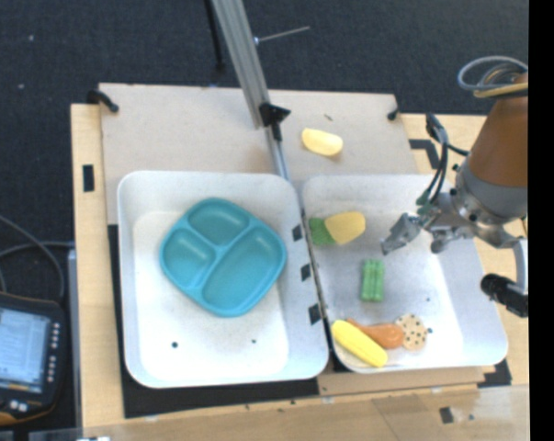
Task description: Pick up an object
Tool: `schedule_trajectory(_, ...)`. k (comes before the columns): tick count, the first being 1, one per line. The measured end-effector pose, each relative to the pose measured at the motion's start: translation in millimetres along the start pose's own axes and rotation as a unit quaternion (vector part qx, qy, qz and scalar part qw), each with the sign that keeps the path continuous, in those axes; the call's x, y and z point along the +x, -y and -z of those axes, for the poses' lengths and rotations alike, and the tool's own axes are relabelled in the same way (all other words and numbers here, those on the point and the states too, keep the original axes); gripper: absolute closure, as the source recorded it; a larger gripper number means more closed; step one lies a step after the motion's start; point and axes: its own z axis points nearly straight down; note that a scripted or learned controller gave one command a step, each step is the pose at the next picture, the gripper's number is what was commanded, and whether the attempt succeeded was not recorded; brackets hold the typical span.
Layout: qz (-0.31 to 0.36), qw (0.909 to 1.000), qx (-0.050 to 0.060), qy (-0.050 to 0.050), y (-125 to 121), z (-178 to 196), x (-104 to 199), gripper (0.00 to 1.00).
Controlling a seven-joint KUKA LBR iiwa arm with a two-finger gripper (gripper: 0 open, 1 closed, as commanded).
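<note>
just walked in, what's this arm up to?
The grey KUKA arm with the orange band reaches in from the right, its pincer over the right white bin, above the toys, with nothing between its fingers. That bin holds a green ridged block, a yellow lump on a green piece, a yellow banana-like toy, an orange piece and a spotted cookie. The left bin holds a teal divided plate.

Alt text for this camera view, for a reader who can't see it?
The arm's gripper hovers over the right bin, which holds a green block, yellow, orange and spotted pieces. The left bin holds a blue tray; a yellow piece lies outside.
</note>
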Motion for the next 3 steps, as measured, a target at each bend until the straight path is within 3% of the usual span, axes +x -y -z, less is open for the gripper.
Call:
schedule_trajectory(1, 0.0, 1.0, 0.0, 0.0, 0, 0, 0, 0.0)
schedule_trajectory(3, -0.002, 1.0, 0.003, 0.001, 11, -90, -7, 0.0)
